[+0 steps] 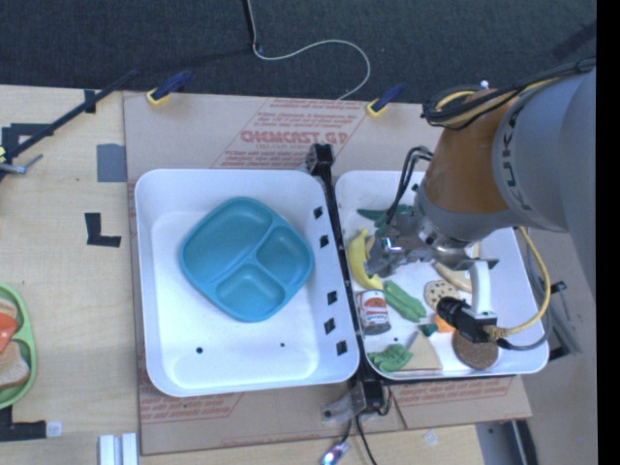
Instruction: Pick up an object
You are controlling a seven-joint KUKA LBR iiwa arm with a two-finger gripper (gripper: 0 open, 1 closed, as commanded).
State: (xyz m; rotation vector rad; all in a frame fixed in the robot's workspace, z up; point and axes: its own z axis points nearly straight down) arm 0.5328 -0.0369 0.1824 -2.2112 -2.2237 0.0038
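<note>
Blue plastic, smooth and three-welled, one plate (248, 259) is lying alone in the left bin (155, 260). The end effector (392, 250) is hanging over the right bin (528, 260), above one yellow banana (360, 260), one small can (374, 312) and green toys; I cannot tell its grip.

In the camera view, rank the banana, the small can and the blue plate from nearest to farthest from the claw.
From the claw:
1. Banana, just to its left in the right bin.
2. Small can, below it, near the divider.
3. Blue plate, far left, in the left bin.
</note>
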